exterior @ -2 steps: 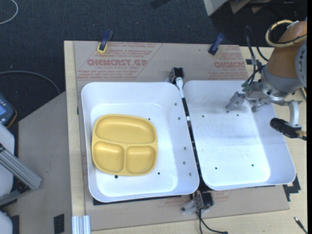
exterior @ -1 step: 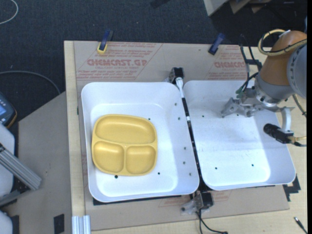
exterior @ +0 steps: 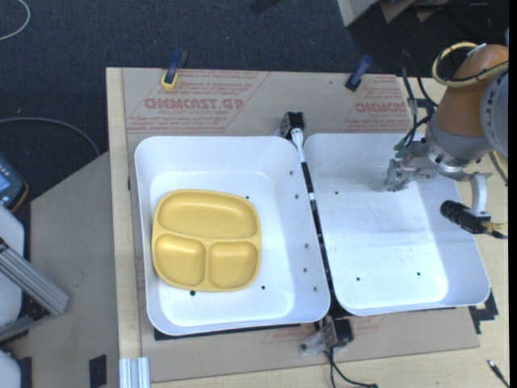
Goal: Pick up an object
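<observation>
A yellow tray (exterior: 207,239) with three compartments lies flat in the left bin (exterior: 275,162), toward the lower left of that bin's floor. One long compartment runs across the tray's upper part and two smaller ones sit side by side below it. The tray's left side lies close to the bin's left wall, and bare white floor shows above it and to its right.

The right bin (exterior: 380,257) touches the left one along a shared dark seam running down the middle of the frame, with small dark dots along both sides of it. Both bins rest on a brown board (exterior: 242,95) printed with reddish lettering, which covers the tabletop; a yellow clamp (exterior: 171,73) and a blue clamp (exterior: 359,73) grip the board's upper edge.

The arm (exterior: 472,103) enters at the upper right of the frame, its orange band above the grey wrist. The jaws (exterior: 397,176) hang over the upper right part of the right bin, well apart from the yellow tray. Whether the jaws are open or closed cannot be told at this angle, and nothing can be seen between them. A dark cylindrical part (exterior: 464,215) sticks out below the wrist, over the right bin's right edge.

Dark carpet (exterior: 97,23) fills the upper left of the frame, with a thin cable lying across it
</observation>
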Robot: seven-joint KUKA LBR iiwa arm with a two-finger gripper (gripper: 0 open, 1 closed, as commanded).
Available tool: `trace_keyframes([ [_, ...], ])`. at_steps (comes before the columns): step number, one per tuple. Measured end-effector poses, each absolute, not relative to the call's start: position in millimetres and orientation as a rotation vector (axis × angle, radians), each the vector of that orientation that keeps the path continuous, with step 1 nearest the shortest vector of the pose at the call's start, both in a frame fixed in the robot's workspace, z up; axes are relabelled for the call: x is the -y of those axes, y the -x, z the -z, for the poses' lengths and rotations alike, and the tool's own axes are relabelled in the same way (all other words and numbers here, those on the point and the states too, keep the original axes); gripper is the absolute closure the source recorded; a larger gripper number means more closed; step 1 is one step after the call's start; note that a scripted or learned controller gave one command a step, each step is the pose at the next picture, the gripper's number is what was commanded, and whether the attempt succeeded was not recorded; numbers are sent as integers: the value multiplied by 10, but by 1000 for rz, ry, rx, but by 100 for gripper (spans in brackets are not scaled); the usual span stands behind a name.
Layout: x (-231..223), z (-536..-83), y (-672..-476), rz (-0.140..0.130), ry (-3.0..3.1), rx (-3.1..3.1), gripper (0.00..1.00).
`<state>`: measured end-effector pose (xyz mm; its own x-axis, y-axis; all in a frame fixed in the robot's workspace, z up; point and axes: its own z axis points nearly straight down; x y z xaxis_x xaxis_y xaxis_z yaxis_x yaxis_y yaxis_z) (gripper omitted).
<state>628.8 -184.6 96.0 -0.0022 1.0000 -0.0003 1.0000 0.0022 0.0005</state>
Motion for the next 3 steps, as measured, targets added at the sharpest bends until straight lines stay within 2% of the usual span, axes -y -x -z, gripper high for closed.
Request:
trace_keyframes([
  [1,1843,-1603,-6328,-6,-2215,-2217,100],
  [2,1899,-2184,-6259,-5,-2217,-2215,100],
  [3,1903,-2258,-6267,-3,-2218,-2218,100],
])
